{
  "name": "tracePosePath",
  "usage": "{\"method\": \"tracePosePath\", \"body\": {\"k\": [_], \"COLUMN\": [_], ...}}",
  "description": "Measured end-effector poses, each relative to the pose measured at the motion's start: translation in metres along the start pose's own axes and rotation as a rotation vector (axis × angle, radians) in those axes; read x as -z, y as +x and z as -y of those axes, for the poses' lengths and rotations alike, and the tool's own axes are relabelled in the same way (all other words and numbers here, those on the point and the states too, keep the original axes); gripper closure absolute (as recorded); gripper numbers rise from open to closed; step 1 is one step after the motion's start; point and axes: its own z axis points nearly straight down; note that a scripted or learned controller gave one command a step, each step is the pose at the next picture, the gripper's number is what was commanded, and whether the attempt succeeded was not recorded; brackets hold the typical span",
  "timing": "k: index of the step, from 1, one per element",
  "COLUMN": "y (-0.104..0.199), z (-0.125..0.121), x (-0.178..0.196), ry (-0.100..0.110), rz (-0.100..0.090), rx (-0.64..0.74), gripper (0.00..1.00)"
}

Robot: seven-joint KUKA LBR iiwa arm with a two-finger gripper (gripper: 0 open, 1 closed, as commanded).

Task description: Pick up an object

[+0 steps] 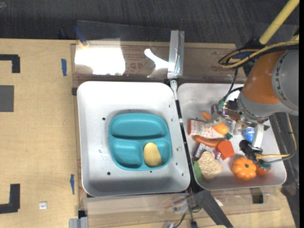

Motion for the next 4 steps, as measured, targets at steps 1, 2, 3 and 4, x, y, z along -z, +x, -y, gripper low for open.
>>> {"method": "tracePosePath", "body": {"k": [1,2,3,4], "y": [0.002,0.017,0.028,0.032], "z": [-0.002,-0.070,-0.083,-0.044], "x": [0.011,0.022,0.037,-0.014], "ry": [-0.005,0.072,0.014,0.009], "rz": [-0.004,0.006,0.000,-0.001], "rx": [-0.001,0.361,0.373,0.443], "gripper": [1.00,1.00,0.00,0.00]}}
